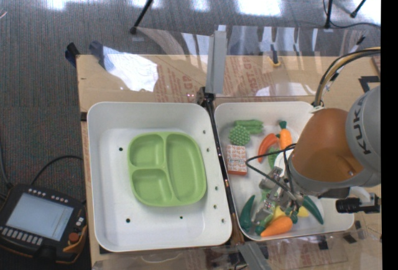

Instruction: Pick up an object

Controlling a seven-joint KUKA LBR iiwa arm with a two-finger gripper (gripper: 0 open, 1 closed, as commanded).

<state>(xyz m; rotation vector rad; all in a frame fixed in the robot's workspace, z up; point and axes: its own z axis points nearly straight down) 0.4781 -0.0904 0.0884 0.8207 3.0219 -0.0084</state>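
**Operator:** Where are you right now?

**Arm:** I reach in from the right, and my gripper hangs low over the near part of the right bin, in among the toy food.

**Operator:** Are you holding anything?

**Arm:** I cannot tell. My own wrist and cables crowd the spot, so whether anything sits in the gripper is hidden from this angle.

**Operator:** What lies around it?

**Arm:** An orange carrot lies just below the gripper near the front wall, a dark green pod to its left, and another dark green piece to its right. A yellow piece peeks out beside the carrot. Farther back are a second carrot, a red-orange pepper, a bumpy green vegetable, a green bean pod and a small printed box.

**Operator:** And the other bin?

**Arm:** The left bin carries a green divided plate with three compartments.
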